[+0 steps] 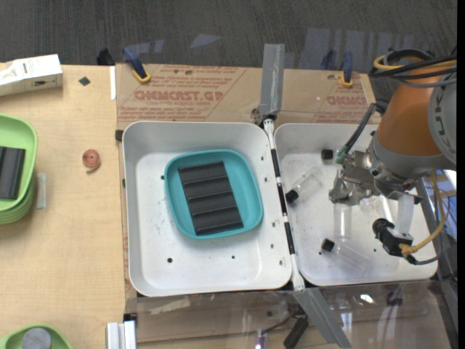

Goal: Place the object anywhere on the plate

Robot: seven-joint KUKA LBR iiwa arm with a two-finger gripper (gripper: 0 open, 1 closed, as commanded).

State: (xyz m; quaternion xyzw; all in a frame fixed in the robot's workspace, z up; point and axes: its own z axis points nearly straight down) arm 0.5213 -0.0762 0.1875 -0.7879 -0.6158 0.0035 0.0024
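Observation:
A teal plate with a dark ridged insert lies in the left white bin. In the right white bin lie clear plastic tubes with black caps. One tube rests near the bin's left wall. Another tube stands close under the wrist, with its cap toward the front. My gripper hangs low over the middle of the right bin, just above that second tube. The orange-banded wrist hides most of it.
A small black piece sits at the back of the right bin. A raised divider separates the two bins. Cardboard lines the bench behind them. A green tray stands at the far left.

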